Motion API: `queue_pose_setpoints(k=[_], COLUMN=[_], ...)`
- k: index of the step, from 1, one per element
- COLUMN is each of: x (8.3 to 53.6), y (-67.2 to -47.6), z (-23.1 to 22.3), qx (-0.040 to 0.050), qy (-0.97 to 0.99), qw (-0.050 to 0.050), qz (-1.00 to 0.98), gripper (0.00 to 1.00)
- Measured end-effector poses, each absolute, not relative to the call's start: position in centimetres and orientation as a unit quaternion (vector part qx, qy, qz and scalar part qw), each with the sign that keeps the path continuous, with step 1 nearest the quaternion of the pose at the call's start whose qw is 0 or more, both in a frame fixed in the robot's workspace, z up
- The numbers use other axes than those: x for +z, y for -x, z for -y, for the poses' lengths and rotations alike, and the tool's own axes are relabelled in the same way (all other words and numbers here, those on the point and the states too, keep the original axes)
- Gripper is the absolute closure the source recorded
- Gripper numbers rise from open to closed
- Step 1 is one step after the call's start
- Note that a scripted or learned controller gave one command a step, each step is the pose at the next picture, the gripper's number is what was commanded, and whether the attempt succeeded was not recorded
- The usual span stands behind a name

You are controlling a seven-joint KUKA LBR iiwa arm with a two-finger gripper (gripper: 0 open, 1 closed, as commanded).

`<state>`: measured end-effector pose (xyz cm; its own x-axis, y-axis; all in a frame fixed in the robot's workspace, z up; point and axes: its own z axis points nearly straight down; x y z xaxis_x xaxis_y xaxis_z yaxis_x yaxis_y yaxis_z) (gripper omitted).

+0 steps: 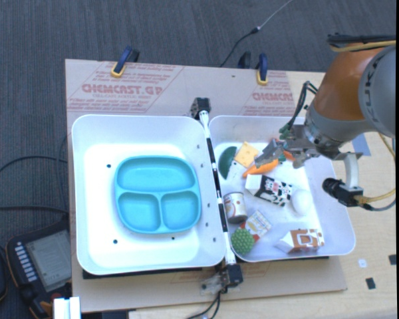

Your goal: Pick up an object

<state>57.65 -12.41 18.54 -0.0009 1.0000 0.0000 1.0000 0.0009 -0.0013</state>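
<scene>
A: The gripper (276,153) sits low over the right bin (332,244), upper middle, right above the orange carrot (263,167). Whether the fingers are spread or closed, the annotator cannot tell; dark parts overlap there. Nothing is clearly held.

B: Is the carrot the target?

A: A judgement only, since the task names no item. The carrot lies slanted, touching the yellow wedge (247,153) and just above the cow-print carton (274,191). It looks like toy plastic: light, stiff, smooth, probably slippery. A pinch across its thick middle seems best, as the taper would squirt out.

B: What else is in the bin?

A: A small can (235,207) lies near the divider; rigid and round, it would roll. A green bumpy ball (243,241) sits at the bottom, light and grippy. An orange-and-white box (302,240) sits at the lower right with flat sides, an easy grab. A white egg shape (301,201) beside the carton looks slick.

B: And the left bin?

A: The left bin (93,145) holds a blue divided tray (158,195), well apart from the gripper.
</scene>
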Motion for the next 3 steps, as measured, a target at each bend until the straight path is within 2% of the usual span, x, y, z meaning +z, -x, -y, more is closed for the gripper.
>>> queue_pose_setpoints(k=[1,2,3], x=[8.8,9.9,9.9], y=[-67.1,-67.2,-67.2], z=[12.2,12.2,12.2], qx=[-0.0021,-0.0023,-0.002], qy=[0.706,0.706,0.706], qw=[-0.004,-0.006,-0.005], qz=[0.708,0.708,0.708], gripper=[0.0,1.0,0.0])
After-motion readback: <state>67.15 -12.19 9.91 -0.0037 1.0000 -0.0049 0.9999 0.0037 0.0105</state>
